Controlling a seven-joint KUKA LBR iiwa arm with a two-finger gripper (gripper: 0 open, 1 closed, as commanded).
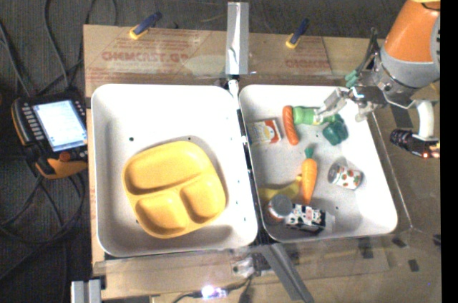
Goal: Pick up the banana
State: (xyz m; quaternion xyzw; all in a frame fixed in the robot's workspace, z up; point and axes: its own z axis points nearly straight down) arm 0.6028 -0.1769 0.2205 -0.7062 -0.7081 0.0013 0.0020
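The banana (281, 190) lies in the right bin (372, 155), near that bin's front left corner. It is yellow and curved, and much of it is hidden: the carrot (308, 178) lies across its right end, and a round grey-and-red piece (280, 205) sits against its lower edge. Just right of that piece, still close to the banana, is a small black-and-white packet (306, 217) with print too small to read.

The carrot is orange with a green top and stands nearly lengthwise, its tip pointing to the bin's front. Right of the carrot rests a whitish crumpled item with red spots (345, 176). Behind the banana, near the bin's left wall, is a small red-and-white carton (266, 131); its label cannot be read. Beside the carton lies a red-orange sausage-like toy (290, 124), and past it a green toy (308, 115) and a dark teal block (334, 130).

The tool (345, 99) hangs over the back right part of the bin, just above the green toy and well apart from the banana; whether it is released or clenched cannot be told, and nothing is seen gripped in it.

The left bin (107, 151) holds a yellow divided tray (175, 187). The counter (164, 54) behind the bins bears faint red lettering that is not legible.
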